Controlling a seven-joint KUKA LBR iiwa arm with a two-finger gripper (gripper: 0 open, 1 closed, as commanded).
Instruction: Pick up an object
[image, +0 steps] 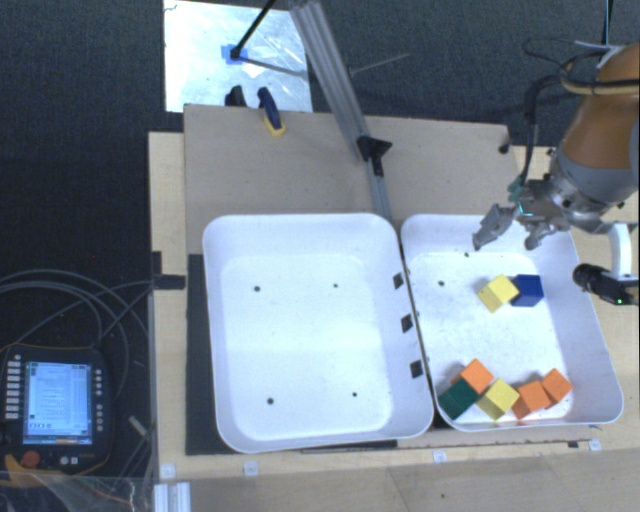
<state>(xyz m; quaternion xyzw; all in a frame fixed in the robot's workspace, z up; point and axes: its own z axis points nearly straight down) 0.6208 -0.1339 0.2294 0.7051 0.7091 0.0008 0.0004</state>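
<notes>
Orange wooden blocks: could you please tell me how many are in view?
3, all in the right white bin near its front edge: one atop the cluster, two at its right end. Others may be hidden.

Right bin (590, 345) holds my candidates, all small wooden cubes: a yellow block (497, 293) touching a blue block (528, 289) on its right, both sitting flat in the upper middle of the bin. Near the front edge there's a tight cluster: orange block (477, 375), dark green block (458, 399) and a second yellow block (496, 399) pressed together, then two more orange blocks (533, 397) (556, 384) just right of them. All resting on the bin floor, none lifted.
</notes>
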